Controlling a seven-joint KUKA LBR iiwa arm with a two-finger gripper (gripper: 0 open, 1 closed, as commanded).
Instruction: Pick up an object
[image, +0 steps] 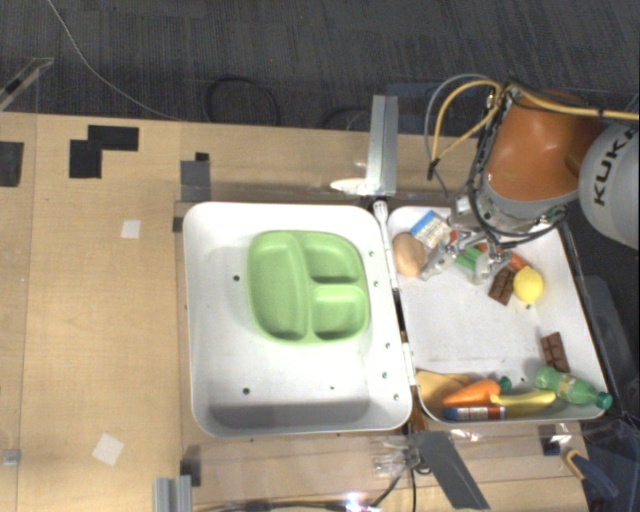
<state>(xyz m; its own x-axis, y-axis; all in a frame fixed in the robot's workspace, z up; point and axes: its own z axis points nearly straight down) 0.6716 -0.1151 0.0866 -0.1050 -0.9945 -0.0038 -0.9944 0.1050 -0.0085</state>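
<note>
Wooden bench (90, 330) under you carries two white bins: the left bin (215, 400) holds a green divided plate (305, 285), the right bin (455, 345) the clutter. Your gripper (478, 250) hangs low over the right bin's far end, above a small green-and-red piece (468, 257); whether it is clenched or released, you cannot tell from here. Just beside lie a tan egg-shaped thing (408, 255), a blue-and-white packet (430, 228), a yellow lemon (528, 286) and a brown block (501, 284). Along the near wall sit a carrot (472, 391) and a green bottle (572, 388). The lemon looks light, stiff and smooth, so it may roll; take it across its middle.
</note>
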